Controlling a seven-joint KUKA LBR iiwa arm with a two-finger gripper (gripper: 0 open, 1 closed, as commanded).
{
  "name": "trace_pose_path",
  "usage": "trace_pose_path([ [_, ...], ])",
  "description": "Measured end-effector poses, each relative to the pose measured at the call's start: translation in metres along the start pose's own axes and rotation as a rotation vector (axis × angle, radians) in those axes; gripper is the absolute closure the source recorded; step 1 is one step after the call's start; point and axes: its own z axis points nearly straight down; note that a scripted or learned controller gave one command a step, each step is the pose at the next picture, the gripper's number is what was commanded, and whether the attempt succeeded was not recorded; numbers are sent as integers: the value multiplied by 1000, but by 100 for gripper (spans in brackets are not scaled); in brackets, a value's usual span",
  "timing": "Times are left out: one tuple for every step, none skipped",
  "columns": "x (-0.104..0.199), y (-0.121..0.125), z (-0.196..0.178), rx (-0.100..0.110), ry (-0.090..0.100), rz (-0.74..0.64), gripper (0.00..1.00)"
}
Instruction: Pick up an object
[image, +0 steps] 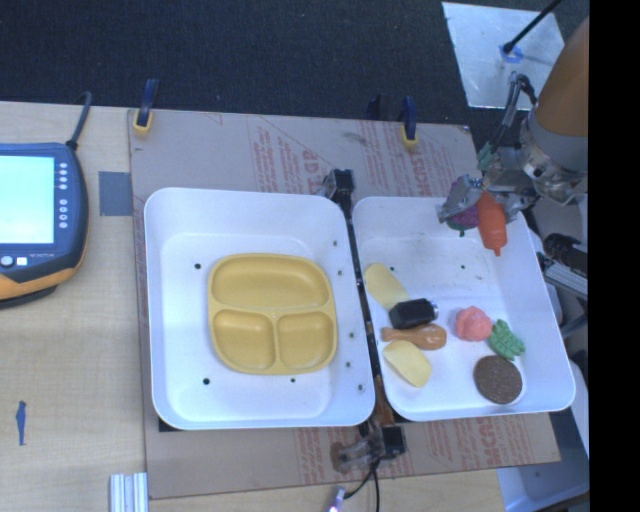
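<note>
Left white plastic bin (170, 300): yellow three-compartment tray (272, 312) at centre. Right white bin (552, 330): pale yellow pieces, black block (412, 313), pink lump (474, 323), green piece (506, 341), brown disc (497, 380) toward 6 o'clock. My gripper (487, 205) at bin's 1 o'clock; fingers pinching orange carrot-shaped toy (493, 227), hanging upright.

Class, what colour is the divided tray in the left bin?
Yellow: the three-compartment plastic tray, seen in the camera view.
</note>
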Motion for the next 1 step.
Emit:
trace_pose_path([
  [-1, -68, 79, 2, 0, 0, 0],
])
